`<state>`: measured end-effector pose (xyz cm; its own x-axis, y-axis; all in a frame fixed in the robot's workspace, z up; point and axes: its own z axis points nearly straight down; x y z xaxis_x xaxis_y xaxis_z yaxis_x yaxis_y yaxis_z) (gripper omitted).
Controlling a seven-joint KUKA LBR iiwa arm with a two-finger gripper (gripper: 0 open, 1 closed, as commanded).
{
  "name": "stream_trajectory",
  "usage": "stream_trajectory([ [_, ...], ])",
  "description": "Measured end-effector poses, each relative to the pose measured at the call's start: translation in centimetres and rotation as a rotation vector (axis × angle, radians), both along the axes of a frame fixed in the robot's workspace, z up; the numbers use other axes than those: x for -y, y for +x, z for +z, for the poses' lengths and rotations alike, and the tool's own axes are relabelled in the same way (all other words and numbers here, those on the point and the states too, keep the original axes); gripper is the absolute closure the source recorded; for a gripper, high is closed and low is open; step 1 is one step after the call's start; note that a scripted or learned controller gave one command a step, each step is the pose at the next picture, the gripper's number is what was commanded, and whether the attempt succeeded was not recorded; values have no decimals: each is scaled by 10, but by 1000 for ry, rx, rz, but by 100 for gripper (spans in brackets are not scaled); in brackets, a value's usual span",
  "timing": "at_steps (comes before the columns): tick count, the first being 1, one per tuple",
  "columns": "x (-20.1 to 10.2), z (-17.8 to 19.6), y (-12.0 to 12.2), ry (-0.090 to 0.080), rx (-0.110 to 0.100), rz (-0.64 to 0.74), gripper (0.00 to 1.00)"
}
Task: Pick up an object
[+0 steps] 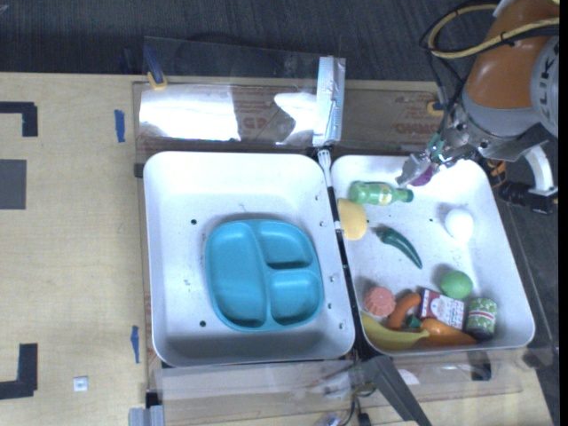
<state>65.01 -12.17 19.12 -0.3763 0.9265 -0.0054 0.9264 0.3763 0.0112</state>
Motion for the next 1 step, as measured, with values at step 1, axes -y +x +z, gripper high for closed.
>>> stream_trajectory([
  [1,-45,-7,-68,4,-15,-308,100],
])
